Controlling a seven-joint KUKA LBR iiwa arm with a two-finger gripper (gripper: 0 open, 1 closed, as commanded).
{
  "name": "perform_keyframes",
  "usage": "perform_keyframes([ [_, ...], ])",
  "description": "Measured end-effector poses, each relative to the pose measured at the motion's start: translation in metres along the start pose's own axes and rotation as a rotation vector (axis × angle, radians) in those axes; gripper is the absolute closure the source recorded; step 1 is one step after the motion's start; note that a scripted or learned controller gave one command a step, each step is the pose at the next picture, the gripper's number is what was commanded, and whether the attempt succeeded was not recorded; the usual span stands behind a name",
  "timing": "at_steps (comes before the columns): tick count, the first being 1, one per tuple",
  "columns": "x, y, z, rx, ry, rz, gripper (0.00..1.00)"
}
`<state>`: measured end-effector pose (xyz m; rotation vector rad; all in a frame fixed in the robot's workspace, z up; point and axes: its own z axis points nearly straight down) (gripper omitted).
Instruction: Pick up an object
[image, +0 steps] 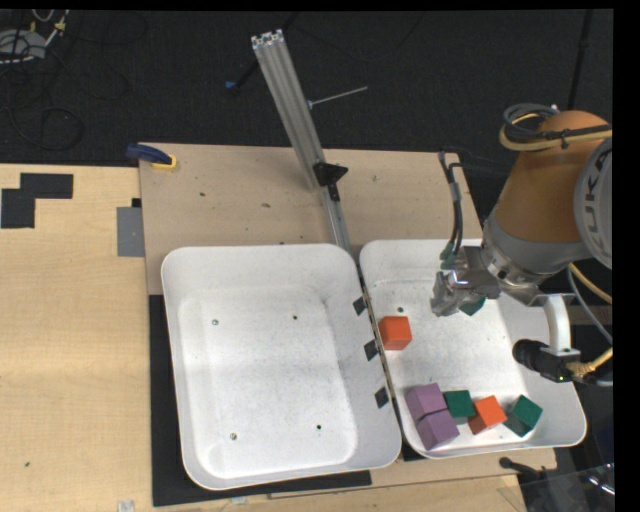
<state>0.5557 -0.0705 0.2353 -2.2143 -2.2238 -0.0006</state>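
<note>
Jaws (458, 297) sat over the right bin (425, 262), upper part, clamped on a teal block (472, 304). Orange cube (396, 333) lay left of them near the divider. Purple (432, 415), green (460, 404), orange (488, 412) blocks clustered at the lower edge.

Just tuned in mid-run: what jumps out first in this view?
The grey and orange arm reaches in from the right, its claw over the right bin with something teal at its tip. An orange cube sits alone near the divider, while purple blocks, green and orange blocks cluster along the near edge.
</note>
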Motion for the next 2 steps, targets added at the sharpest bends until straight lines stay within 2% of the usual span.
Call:
perform_keyframes([
  [2, 0.117, 0.006, -0.009, 0.001, -0.001, -0.001, 1.0],
])
